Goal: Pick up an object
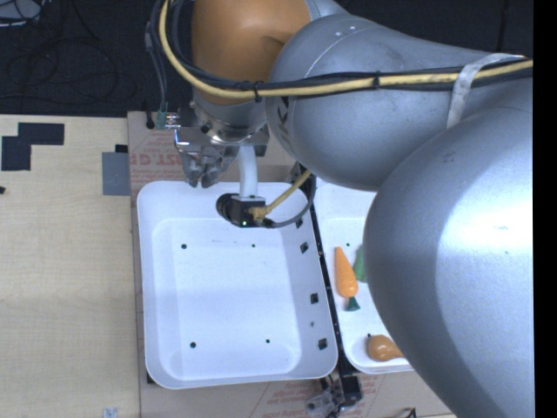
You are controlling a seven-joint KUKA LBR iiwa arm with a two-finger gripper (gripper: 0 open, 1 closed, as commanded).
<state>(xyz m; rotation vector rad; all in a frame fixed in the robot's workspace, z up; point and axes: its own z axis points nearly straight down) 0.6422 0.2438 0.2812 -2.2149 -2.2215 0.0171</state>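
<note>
A pale wooden bench (65, 259) is carrying two shallow white bins, and behind it a dark backdrop is showing loose cables. Dark rectangular marks are sitting on the bench's far left. The left bin (161, 320) is lying in full sight, its floor dotted with small dark holes. The right bin (352, 355) is lying largely under the grey arm (435, 190), which is reaching in from the right with its orange band (239, 24) uppermost.

The gripper (202, 174) is hanging over the far rim of the left bin; whether its jaws are apart or together cannot be told.

Two orange objects are lying in the right bin: a toy carrot (346, 273) with a green tip, and a rounder orange piece (381, 347) nearer the front. A greenish sliver beside the carrot may be a third item.
</note>
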